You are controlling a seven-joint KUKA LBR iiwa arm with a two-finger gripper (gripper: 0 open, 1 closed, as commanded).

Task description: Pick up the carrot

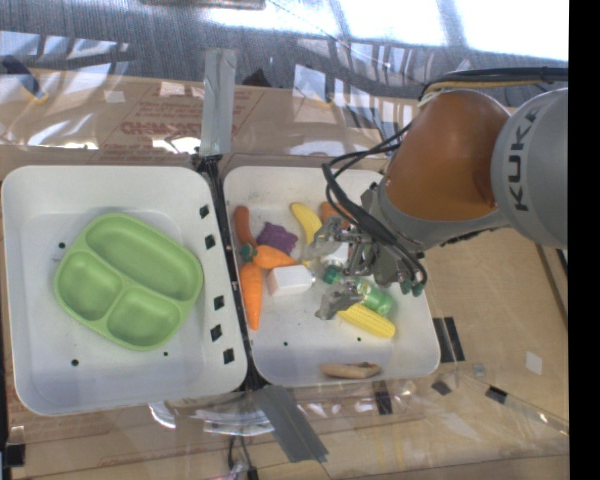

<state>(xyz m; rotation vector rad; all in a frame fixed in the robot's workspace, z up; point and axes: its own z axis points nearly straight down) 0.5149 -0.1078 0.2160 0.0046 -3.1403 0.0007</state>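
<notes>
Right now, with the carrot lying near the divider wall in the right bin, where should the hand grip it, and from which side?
Grip the carrot across its thick upper half, coming straight down from above. It lies flat, tapering toward the near edge, close to the right bin's left wall, so a side approach looks blocked. The white block crowds its right side. The hand hovers further right.

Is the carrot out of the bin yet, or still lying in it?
Still in. The carrot lies flat on the floor of the right bin, by its left wall. The pincer is apart from it, over the corn.
</notes>
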